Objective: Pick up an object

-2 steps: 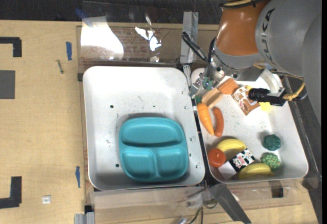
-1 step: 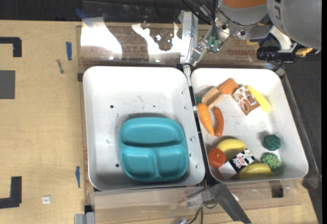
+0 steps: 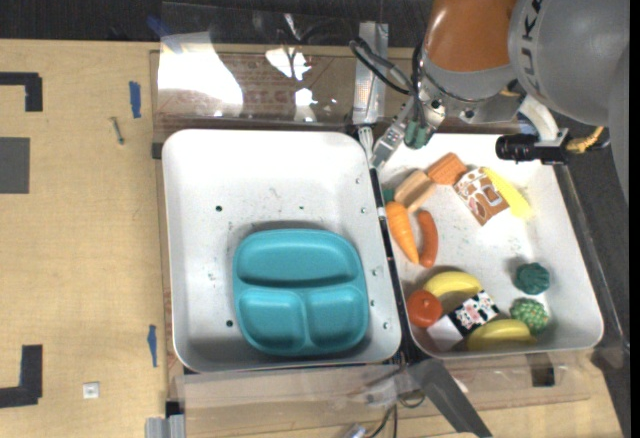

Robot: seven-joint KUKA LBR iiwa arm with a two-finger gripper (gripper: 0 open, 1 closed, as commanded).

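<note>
The right bin (image 3: 575, 256) holds several toy foods. Among them are an orange carrot (image 3: 402, 231), a red sausage (image 3: 429, 237), a tan bread roll (image 3: 412, 188), a printed snack packet (image 3: 480, 194), a banana (image 3: 450, 283) and a red tomato (image 3: 423, 307). My gripper (image 3: 392, 139) hangs under the orange wrist band at the right bin's far left corner, just above the divider between the bins. It sits up and to the left of the bread roll, with nothing visibly in it.
A teal divided tray (image 3: 300, 291) lies in the left bin (image 3: 200, 186). At the right bin's near edge lie a black-and-white box (image 3: 472, 310), a yellow lemon (image 3: 498, 331) and two green pieces (image 3: 531, 296). The arm's bulk (image 3: 530, 26) overhangs the right bin's far side.
</note>
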